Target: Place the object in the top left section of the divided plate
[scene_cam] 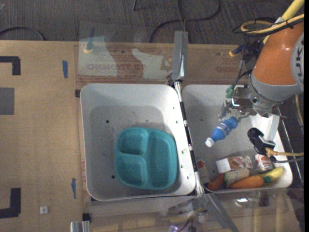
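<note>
The arm (pixel 277 57) is reaching in from the right, its orange band and grey wrist hanging over the right bin (pixel 203 105) and hiding that bin's far right corner. The left bin (pixel 96 100) is holding the teal divided plate (pixel 146 157), which is lying flat with all three sections bare. At the wrist's lower end the gripper (pixel 231 114) is pointing down and leftward, its fingers clamped on the blue end of a small water bottle (pixel 221 131); the bottle is slanting down-left, white cap lowest, above the right bin's floor. Along that bin's near wall a carrot (pixel 247 181), a banana (pixel 274 174) and some small packets (pixel 239 163) are crowding together, hard to tell apart.
</note>
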Robot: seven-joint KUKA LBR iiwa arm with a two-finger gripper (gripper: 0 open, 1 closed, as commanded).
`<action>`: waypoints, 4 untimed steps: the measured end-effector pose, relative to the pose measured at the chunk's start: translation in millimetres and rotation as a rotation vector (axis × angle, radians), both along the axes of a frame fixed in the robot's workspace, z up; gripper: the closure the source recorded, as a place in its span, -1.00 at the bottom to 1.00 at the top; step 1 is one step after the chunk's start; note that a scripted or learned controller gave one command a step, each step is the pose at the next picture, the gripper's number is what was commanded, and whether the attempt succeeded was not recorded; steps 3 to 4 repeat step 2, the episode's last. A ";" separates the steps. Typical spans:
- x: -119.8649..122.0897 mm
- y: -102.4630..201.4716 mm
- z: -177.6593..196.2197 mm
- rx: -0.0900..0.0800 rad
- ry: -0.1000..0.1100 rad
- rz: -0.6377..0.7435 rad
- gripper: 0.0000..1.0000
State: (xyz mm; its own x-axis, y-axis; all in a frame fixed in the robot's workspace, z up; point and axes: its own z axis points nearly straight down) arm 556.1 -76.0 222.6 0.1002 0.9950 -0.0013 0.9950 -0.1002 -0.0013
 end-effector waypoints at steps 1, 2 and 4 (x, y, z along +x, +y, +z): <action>23.9 58.2 -1.0 0.001 -0.003 0.033 1.00; 10.3 110.9 0.7 0.002 0.001 0.104 1.00; 10.3 110.9 0.7 0.002 0.001 0.104 1.00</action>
